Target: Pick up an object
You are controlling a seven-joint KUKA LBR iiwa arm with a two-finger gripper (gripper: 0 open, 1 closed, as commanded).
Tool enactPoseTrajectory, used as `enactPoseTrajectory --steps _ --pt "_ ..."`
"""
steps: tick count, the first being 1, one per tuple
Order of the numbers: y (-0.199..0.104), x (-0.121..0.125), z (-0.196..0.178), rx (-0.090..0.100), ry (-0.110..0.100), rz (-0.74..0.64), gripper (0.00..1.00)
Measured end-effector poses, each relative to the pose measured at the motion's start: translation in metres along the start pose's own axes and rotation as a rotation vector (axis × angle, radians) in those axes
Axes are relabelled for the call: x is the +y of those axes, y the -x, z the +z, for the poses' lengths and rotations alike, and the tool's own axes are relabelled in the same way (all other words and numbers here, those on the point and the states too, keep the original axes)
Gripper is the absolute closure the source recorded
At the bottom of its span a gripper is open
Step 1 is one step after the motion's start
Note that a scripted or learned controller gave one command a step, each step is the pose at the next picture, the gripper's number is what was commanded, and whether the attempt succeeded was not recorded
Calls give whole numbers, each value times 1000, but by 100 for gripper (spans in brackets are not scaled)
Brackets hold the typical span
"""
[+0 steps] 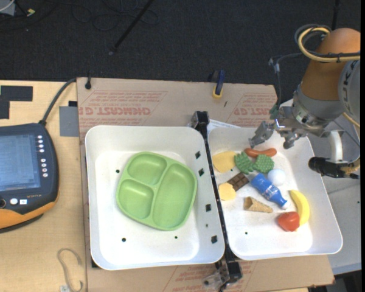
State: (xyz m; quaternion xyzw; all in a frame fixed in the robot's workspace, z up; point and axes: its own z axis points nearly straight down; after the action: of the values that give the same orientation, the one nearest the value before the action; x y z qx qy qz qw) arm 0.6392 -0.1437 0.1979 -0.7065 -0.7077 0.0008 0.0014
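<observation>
Beside toys (pixel 261 181), green plate (pixel 156 190).

A green divided plate (pixel 156 190) lies in the left white bin (pixel 103 224). Brown cardboard (pixel 146 102) printed with red lettering sits under both bins. On the bench to the left rests a handheld control pad (pixel 18 175) with a grey screen and orange underside, a black cable (pixel 55 105) running from it. A blue and yellow clamp (pixel 218 84) grips the cardboard's far edge

Glossy green plastic tray (pixel 156 190), smooth white plastic bins (pixel 103 163), matt cardboard (pixel 140 105) beneath.
</observation>
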Motion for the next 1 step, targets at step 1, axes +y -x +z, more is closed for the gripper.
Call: enactPoseTrajectory --steps 1 --pt "-5 -6 45 0 -4 -2 0"
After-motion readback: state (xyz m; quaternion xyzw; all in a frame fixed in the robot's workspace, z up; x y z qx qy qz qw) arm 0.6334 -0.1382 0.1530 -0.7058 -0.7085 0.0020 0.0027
